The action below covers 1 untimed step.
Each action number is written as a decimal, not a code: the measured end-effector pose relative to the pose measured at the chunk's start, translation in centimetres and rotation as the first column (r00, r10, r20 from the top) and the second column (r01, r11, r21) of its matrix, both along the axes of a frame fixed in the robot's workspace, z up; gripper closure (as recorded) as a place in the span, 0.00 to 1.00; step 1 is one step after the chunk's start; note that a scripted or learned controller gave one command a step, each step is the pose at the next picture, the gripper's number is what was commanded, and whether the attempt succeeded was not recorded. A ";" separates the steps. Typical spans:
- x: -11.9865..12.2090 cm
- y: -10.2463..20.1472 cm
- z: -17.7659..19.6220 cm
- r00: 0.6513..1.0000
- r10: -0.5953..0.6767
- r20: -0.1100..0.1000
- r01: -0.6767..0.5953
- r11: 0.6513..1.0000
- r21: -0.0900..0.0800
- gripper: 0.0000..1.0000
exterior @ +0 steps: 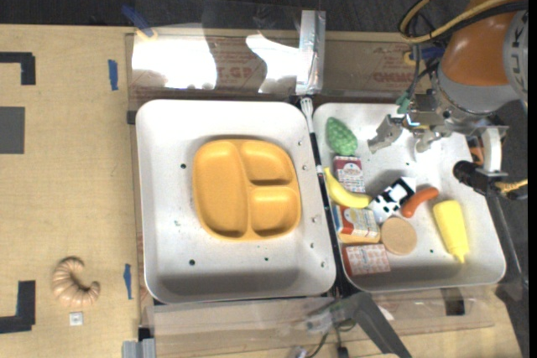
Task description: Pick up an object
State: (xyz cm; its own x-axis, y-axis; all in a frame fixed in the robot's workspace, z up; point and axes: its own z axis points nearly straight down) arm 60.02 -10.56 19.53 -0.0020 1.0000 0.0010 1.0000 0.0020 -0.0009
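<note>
Tan croissant-shaped toy [75, 282] on cardboard tabletop [59, 163], at 8 o'clock, well apart from bins. Left shallow white bin [159, 205]: orange three-section plastic tray [246, 187] at centre, bare margin all round. Right shallow white bin [482, 260]: green oval [341, 134] at 11 o'clock; yellow banana [344, 191], cartons [357, 224] crowd left wall; yellow bottle [451, 229] near 4 o'clock edge. Hand [404, 135] at bin's 12 o'clock, fingers spread wide, holding nothing, open floor beneath.

Grey arm [491, 54], orange band, yellow-black cables [436, 0].
</note>
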 end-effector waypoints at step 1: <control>-6.7 0.8 -4.7 0.995 -0.096 -0.005 0.096 0.995 -0.001 0.00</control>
State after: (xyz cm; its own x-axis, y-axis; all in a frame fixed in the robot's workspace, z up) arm 53.34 -9.72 14.88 0.0945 0.9955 0.0005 0.9955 -0.0945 -0.0059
